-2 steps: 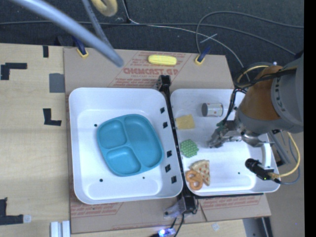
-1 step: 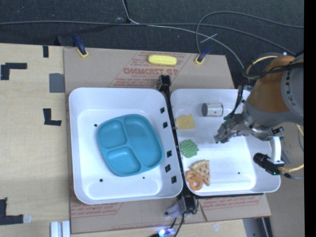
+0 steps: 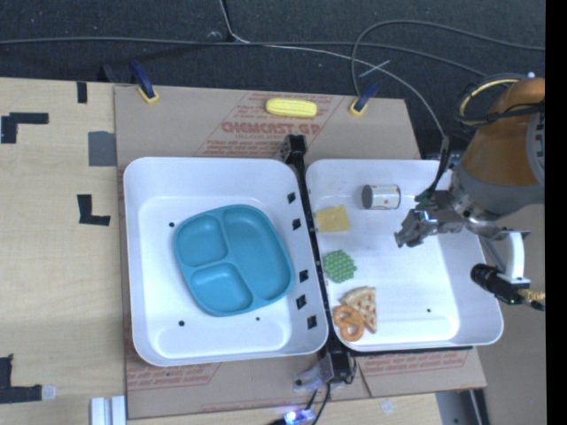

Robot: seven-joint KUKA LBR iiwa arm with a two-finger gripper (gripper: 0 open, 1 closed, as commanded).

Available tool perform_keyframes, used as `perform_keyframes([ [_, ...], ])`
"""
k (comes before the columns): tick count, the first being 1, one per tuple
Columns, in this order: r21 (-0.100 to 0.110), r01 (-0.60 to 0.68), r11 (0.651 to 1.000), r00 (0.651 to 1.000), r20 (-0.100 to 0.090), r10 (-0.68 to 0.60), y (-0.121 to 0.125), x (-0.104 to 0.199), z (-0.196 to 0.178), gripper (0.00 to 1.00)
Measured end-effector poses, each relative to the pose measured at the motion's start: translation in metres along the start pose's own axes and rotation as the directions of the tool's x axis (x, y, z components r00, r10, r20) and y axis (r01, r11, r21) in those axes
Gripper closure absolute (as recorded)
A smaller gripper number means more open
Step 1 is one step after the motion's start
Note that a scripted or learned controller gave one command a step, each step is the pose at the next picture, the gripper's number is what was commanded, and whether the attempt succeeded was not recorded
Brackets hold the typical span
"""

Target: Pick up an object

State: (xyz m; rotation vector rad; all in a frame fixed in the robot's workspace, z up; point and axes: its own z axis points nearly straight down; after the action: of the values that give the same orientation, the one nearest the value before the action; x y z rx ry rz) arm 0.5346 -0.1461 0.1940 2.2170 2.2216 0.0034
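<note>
In the right bin (image 3: 443,321) lie a small grey cylinder (image 3: 381,197) near the back, a yellow block (image 3: 333,219) by the left wall, a green round bumpy piece (image 3: 338,265) below it, and an orange pretzel-like toy (image 3: 357,312) at the front left. My gripper (image 3: 411,231) hangs over the bin's right middle, right of and a little nearer than the cylinder, apart from every object. Nothing shows between its fingers.
The left bin (image 3: 146,237) holds a blue divided plate (image 3: 232,258). A yellow corn-like toy (image 3: 291,107) lies on the cardboard behind the bins. Clips along the divider (image 3: 301,228) separate the bins. Cables run across the dark floor at the back.
</note>
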Motion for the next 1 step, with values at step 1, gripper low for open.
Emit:
perform_keyframes([
  [1,0.001,0.0,1.0,1.0,0.0,0.0,0.0011,0.0005,-0.0279,1.0],
])
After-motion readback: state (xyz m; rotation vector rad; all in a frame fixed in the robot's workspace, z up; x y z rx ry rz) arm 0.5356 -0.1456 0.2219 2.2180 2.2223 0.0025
